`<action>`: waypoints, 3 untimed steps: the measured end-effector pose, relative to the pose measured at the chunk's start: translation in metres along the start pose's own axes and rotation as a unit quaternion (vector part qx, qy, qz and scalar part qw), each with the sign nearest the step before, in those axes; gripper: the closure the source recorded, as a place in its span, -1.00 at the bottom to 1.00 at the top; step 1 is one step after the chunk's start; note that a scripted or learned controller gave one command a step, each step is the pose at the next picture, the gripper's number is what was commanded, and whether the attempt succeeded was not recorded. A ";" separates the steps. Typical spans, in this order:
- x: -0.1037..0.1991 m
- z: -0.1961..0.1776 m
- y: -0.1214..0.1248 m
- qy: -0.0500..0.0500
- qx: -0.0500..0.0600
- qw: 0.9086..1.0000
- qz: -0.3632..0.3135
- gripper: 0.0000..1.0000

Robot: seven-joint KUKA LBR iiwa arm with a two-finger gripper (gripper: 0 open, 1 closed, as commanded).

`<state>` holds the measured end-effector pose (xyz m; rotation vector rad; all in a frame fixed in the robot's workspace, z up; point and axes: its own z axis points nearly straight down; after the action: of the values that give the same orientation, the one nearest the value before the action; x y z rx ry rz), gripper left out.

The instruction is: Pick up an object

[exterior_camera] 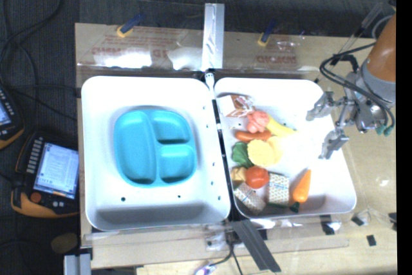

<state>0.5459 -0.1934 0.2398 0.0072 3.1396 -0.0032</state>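
Gripper [326, 126] hangs over the right bin [302, 88] at its three o'clock edge, fingers spread, nothing between them. Carrot [300, 185] sits toward seven o'clock of it (clear floor between); tomato [256, 177], lemon [264, 152] crowd the divider.

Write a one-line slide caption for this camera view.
Open gripper hovers over the right bin beside piled toy food, carrot nearest; blue divided tray sits in left bin.

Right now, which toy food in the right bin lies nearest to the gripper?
The orange carrot, lying apart from the pile, just below the open gripper.
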 end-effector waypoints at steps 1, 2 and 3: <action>-0.023 0.150 0.058 -0.004 0.000 0.979 0.202 -1.00; -0.024 0.141 0.057 -0.006 0.002 0.979 0.202 1.00; -0.050 0.053 0.067 0.000 0.000 0.980 0.198 1.00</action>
<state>0.5967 -0.1269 0.1871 0.6284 3.0752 -0.0027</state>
